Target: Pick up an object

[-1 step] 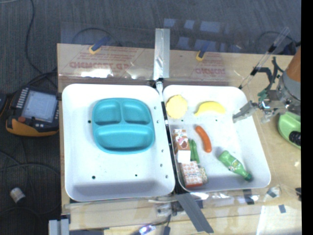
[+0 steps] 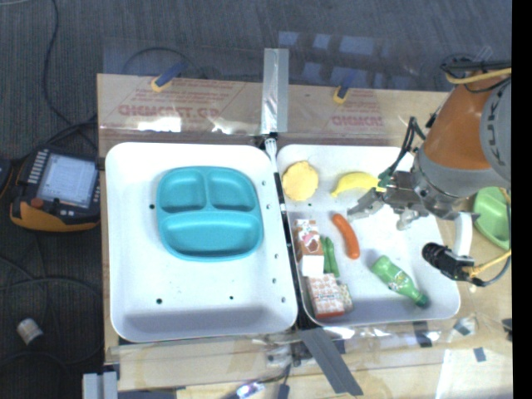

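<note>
Yellow banana [image 2: 356,183] lies in the right bin [image 2: 366,312], just beside the gripper [image 2: 383,207], whose fingers are spread and hold nothing. A descent here could clip the banana's end and push it away, or land between it and the sausage [image 2: 346,234].

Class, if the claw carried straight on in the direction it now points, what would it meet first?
Probably the white floor of the right bin, since the claw points downward; depth is unclear from this view.
</note>
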You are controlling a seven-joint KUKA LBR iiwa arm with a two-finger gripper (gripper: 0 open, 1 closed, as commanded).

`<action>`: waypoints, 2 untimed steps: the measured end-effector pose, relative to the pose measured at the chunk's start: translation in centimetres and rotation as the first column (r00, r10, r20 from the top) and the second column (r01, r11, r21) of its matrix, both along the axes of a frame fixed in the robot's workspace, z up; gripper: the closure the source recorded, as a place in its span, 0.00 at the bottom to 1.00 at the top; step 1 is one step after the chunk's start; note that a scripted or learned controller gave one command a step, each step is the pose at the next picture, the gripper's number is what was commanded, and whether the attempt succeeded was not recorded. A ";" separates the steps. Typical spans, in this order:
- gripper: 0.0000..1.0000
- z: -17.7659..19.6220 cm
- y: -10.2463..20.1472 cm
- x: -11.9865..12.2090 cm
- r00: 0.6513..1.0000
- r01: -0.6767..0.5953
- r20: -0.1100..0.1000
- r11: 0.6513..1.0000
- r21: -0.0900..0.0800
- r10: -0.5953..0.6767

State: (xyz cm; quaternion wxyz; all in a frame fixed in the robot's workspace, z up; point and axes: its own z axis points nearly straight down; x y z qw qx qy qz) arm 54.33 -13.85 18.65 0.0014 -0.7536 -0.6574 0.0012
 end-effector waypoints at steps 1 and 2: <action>0.00 -9.7 -0.3 2.6 1.000 0.013 0.014 1.000 -0.004 -0.013; 1.00 -8.7 -0.2 2.6 1.000 0.013 0.013 1.000 -0.001 -0.013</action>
